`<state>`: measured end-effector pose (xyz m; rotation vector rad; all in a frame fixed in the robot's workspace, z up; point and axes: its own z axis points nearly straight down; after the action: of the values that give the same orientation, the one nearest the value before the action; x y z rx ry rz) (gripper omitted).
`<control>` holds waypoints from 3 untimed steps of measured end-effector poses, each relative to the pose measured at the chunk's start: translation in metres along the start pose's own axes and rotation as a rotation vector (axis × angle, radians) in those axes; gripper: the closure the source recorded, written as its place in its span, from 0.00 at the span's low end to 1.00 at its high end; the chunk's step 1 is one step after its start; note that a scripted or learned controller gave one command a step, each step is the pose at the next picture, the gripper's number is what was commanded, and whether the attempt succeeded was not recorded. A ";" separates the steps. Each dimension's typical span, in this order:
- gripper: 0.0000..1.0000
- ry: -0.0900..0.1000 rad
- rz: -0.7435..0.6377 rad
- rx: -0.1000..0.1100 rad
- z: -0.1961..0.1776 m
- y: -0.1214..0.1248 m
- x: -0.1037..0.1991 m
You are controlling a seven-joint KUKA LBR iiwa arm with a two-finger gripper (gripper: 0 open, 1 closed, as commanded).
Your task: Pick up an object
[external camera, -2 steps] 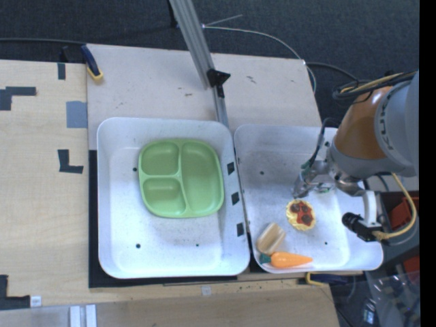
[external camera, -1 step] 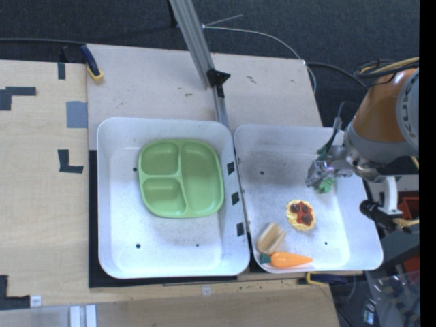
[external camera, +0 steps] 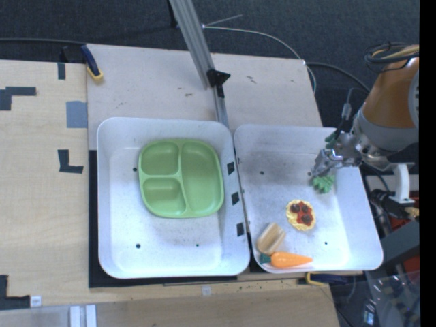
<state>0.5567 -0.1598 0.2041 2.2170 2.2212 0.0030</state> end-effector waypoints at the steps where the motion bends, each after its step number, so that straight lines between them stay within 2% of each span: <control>1: 1.00 0.000 0.000 0.001 -0.032 0.001 0.000; 3: 1.00 0.003 -0.005 0.006 -0.011 0.026 0.110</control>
<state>0.5821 -0.0500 0.2151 2.2158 2.2311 -0.0010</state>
